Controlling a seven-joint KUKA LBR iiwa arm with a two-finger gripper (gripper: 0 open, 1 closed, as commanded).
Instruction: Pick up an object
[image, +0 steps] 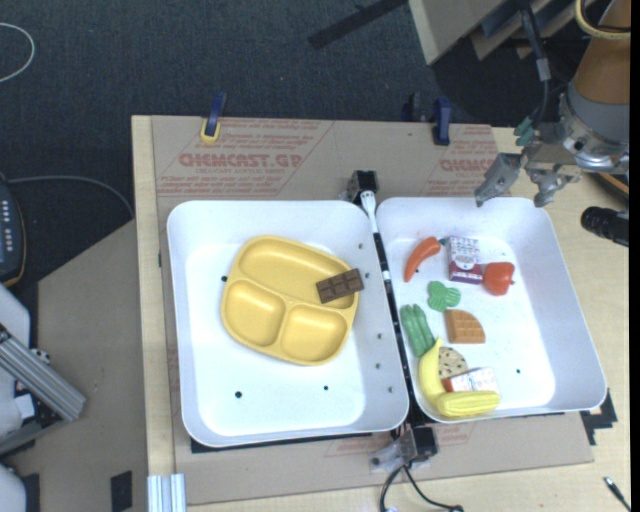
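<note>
**Nothing lifted yet — gripper hangs above the right bin's far rim**

Starting at the left, you have the left bin (200, 380) holding a yellow divided plate (285, 305), with a brown chocolate bar (339, 287) lying across the plate's right edge. Nothing in this bin is being approached.

Moving right, the right bin (560, 300) carries the candidates: an orange chilli (421, 256), a small dark packet (464, 258) beside a red pepper (498, 276), a green leafy piece (443, 295), a green pod (416, 327), a bread slice (464, 327), and at the near edge a banana (431, 368), a corn cob (468, 404) and a small carton (470, 380) bunched together.

Further right and up, the gripper (520, 182) hovers over the bin's far rim, fingers spread wide and holding nothing. It sits apart from every object; the packet and red pepper are nearest. I judge the pick not begun: you have the choice of target, descent, closing and lift all left.

On writing, the cardboard under the bins reads "CHEMCAST" in red, partly cut off — print on the packet and carton is too small to read.
</note>
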